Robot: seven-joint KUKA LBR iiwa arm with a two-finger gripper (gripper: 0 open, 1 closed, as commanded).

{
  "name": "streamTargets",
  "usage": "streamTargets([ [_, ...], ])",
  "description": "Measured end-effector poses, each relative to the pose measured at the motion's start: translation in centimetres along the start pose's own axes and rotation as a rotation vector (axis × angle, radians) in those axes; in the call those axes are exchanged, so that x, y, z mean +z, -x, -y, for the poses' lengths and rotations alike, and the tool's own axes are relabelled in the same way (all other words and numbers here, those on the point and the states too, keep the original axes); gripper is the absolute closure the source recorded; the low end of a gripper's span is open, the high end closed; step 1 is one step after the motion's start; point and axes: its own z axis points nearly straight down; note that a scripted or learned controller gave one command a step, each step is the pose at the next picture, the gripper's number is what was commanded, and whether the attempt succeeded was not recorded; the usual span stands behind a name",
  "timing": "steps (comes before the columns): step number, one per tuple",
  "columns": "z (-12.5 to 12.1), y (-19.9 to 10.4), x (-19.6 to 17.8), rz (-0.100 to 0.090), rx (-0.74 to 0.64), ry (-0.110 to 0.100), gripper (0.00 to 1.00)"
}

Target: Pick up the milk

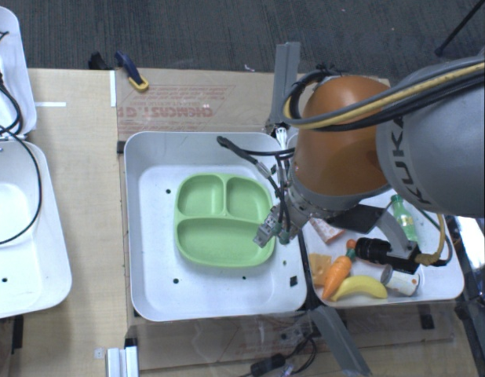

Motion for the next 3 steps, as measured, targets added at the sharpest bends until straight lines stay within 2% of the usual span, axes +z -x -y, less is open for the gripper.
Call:
streamTargets([
  [1,0.3,0.4,0.2,0.001,-0.564,0.002,1.00],
  [3,0.3,0.7,-1.6,0.003,-0.555,0.004,1.00],
])
